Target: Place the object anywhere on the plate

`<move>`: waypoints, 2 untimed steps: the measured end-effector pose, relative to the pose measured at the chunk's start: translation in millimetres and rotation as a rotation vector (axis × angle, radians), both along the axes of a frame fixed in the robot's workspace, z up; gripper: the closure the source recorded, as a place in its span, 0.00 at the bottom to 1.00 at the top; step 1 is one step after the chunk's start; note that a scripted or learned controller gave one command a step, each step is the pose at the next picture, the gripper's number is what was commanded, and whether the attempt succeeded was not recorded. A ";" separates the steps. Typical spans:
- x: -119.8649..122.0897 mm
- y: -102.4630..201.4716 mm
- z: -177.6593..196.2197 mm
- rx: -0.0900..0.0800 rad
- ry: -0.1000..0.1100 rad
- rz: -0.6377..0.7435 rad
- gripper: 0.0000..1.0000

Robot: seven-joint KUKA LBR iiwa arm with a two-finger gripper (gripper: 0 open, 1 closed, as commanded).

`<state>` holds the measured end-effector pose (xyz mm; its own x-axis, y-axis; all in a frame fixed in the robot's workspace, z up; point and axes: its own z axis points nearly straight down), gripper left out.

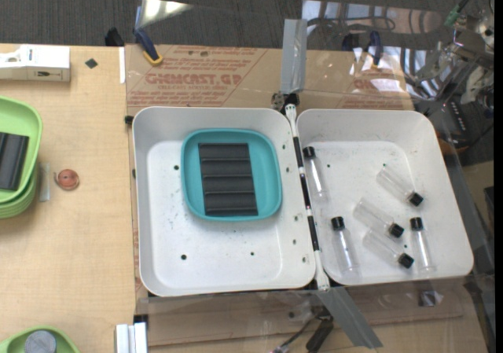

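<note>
A teal square plate lies in the left white bin, toward its back, with a dark ridged insert covering its middle. Several clear plastic tubes with black caps lie scattered in the right white bin. One tube rests along the bin's left wall, and another lies nearer the front. The remaining tubes cluster at the front right, with one close to the right wall. Nothing rests on the plate besides the insert.
Cardboard sheet lies behind the bins. On the bench at left sit a green tray, a small orange disc and a white box. Cables and metal gear crowd the top right corner.
</note>
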<state>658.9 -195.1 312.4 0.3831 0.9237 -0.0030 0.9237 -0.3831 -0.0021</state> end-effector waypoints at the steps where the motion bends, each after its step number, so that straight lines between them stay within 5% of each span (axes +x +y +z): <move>1: 0.2 -0.6 40.0 0.000 -0.001 -0.097 0.00; 2: 0.3 -13.9 33.4 0.000 0.000 -0.187 0.00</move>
<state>659.2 -209.0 345.8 0.5484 0.8362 -0.0028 0.8362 -0.5484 -0.0021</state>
